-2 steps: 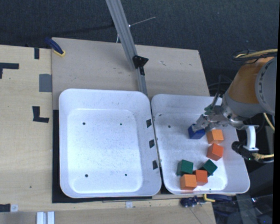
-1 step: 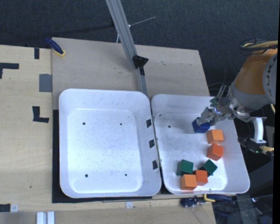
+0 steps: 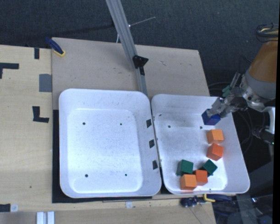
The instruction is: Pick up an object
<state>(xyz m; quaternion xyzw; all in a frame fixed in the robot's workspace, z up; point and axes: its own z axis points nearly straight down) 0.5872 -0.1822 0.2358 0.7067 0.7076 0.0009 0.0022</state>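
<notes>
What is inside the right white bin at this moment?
The right white bin contains six blocks: two green blocks, four orange blocks. A blue block sits at the gripper above its upper right; the gripper hides its top.

I see the wooden bench (image 3: 105, 66) under everything; two shallow white bins sit directly on it side by side, the left bin (image 3: 106, 96) and the right bin (image 3: 177, 102) touching along their inner rims, over a black mat (image 3: 55, 157) whose edge shows along the left bin's left and front sides; black tape marks (image 3: 38, 114) and a grey patch (image 3: 45, 82) lie on the boards at left; a blue and yellow clamp (image 3: 55, 46) grips the far left corner; a grey metal pole (image 3: 126, 33) rises from the back edge between the bins.
</notes>
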